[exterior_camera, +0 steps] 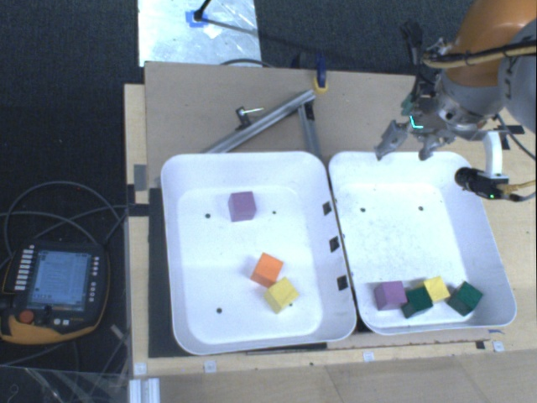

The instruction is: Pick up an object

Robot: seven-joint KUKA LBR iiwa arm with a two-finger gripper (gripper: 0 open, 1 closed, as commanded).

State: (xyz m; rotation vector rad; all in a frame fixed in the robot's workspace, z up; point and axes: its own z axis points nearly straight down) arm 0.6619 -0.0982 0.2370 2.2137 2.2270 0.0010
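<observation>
Bench: 2 glossy white bins (336, 175) | tool (408, 149) released, fingers spread | matte purple cube (242, 206)

Bright, even overhead light leaves both white bins (252, 170) nearly blown out, with only small, soft shadows under the cubes. The foil sheet (197, 19) at the top glares, while the dark floor around the counter (369, 86) stays dim. The picture is slightly soft and grainy throughout.
</observation>
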